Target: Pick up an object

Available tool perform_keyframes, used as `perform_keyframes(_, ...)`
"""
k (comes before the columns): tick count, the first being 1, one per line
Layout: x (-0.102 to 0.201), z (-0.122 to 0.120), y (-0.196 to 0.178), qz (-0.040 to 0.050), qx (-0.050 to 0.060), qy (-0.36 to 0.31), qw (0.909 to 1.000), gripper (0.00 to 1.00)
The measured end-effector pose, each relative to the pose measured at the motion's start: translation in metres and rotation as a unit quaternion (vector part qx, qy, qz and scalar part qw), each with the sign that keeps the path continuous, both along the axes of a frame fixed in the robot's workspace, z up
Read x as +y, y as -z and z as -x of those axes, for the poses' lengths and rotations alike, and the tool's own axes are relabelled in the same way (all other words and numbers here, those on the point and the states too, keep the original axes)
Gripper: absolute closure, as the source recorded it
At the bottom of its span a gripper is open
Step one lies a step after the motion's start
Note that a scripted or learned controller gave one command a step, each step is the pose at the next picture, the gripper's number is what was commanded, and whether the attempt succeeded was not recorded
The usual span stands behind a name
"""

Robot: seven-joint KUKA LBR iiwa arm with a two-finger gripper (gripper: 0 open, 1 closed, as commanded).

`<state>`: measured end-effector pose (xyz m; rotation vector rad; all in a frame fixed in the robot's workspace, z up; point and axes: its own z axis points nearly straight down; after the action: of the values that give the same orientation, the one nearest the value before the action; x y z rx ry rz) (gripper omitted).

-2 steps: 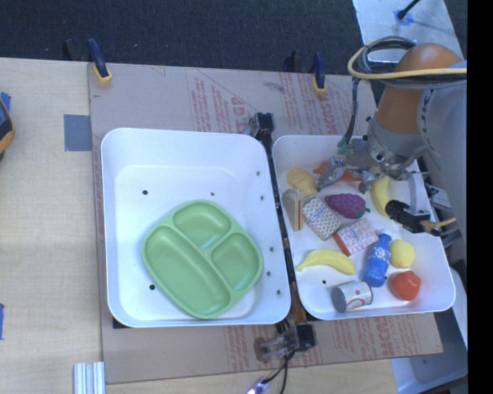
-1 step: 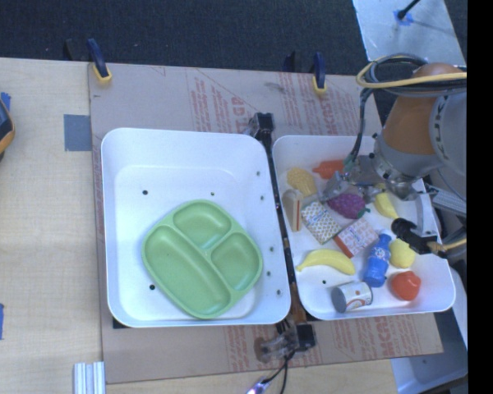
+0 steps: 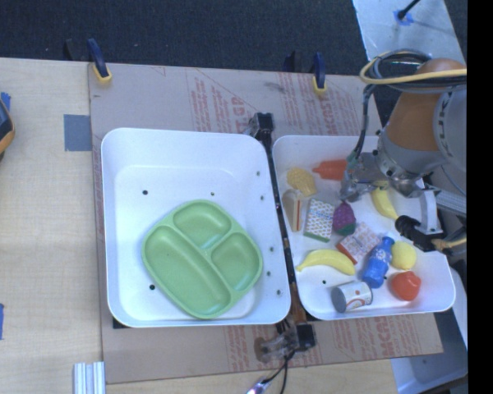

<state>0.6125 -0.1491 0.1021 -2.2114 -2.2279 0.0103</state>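
Bins side by side on a brown cardboard sheet (image 3: 230, 97) clamped to the wooden bench (image 3: 33, 245). Left shallow white bin (image 3: 119, 179): holds one light green plastic plate with three compartments (image 3: 202, 258), lying flat toward the bin's near side. Right shallow white bin (image 3: 440, 298): holds the loose objects for picking. Near its left wall lie a pale yellow rounded piece (image 3: 301, 180), a green-and-white patterned packet (image 3: 319, 219) and a yellow toy banana (image 3: 327, 260). At centre lie a purple toy fruit (image 3: 343, 217) and a pink-and-white patterned packet (image 3: 360, 241); a blue plastic bottle (image 3: 377, 263) leans beside the latter. At the near edge lie a white-and-grey can on its side (image 3: 350, 295) and a red-orange ball (image 3: 405, 286), with a yellow lemon-shaped toy (image 3: 403, 255) just above it. An orange piece (image 3: 331, 169) lies at the far edge. Grey arm with orange band (image 3: 411, 121) overhangs the bin's right part; its two-finger gripper (image 3: 357, 189) sits low, just above the purple fruit and near a second yellow banana (image 3: 384, 203). Whether it is spread or closed cannot be told; nothing is visibly pinched. Arm partly hides the bin's far right corner.
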Motion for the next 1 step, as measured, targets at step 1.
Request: perform_keyframes(1,0.0000,0.0000,0.0001,0.0002,0.000,0.000,1.0000,0.00)
